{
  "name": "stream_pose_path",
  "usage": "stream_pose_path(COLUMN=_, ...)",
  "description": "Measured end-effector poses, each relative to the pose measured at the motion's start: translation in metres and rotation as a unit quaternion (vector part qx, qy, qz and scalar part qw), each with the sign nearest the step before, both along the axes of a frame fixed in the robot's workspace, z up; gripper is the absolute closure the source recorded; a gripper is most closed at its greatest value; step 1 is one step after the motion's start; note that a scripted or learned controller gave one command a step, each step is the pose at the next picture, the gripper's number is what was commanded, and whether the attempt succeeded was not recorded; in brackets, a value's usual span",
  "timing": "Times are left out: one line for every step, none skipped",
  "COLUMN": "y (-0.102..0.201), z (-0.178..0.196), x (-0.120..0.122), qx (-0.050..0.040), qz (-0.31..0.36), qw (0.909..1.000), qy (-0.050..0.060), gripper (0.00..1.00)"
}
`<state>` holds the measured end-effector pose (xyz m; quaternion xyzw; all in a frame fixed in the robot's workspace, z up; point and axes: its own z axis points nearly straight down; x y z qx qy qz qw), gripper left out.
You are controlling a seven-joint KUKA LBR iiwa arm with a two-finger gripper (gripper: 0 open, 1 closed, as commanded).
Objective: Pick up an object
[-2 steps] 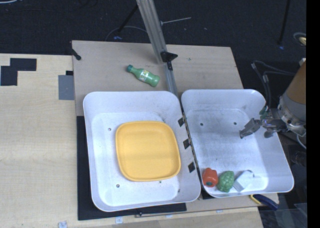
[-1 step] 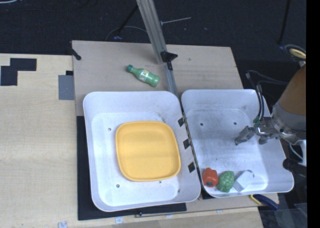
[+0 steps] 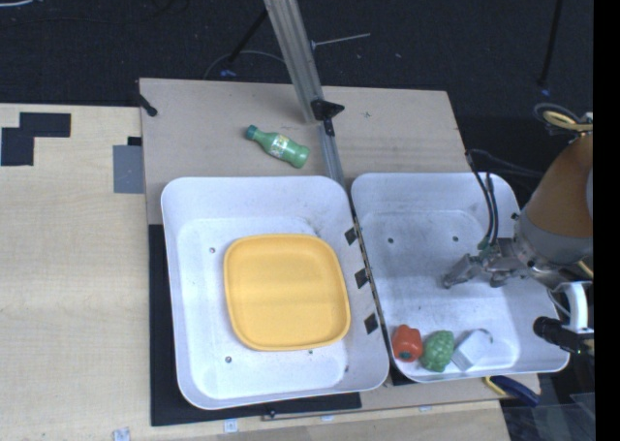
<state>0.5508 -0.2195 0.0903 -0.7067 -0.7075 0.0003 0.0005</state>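
You are still short of a pick, as far as this view lets you judge: nothing shows lifted, and every candidate object lies where it can rest on its own. The gripper (image 3: 455, 277) sits in the right-hand bin (image 3: 417, 206), right of centre in the frame, reaching in from the right edge and pointing toward the bin's bare middle floor. Whether it is spread or clenched you cannot tell from here; its tip reads as a dark grey blur against the white, and nothing visible is caught in it. It looks close to the bin floor, though contact cannot be confirmed. The things you could take are grouped along the lower edge of that same bin, below and slightly left of the gripper and apart from it: a red pepper-like piece (image 3: 407, 342), a green lumpy piece (image 3: 437, 351) touching or just beside it, and a pale grey-white block (image 3: 472, 348) next to that. In the left bin (image 3: 184, 206) a yellow plate (image 3: 287, 291) lies flat. A green bottle (image 3: 278, 146) lies on its side on the bench above the bins, in the upper middle. What remains, by my reckoning, is the whole grasp and lift.
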Motion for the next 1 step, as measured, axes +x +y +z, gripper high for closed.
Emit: stream_pose_path(y=-0.0011, z=0.0121, x=0.0004, qx=-0.0003, qz=-0.001, qw=1.0, qy=-0.001, gripper=1.0)
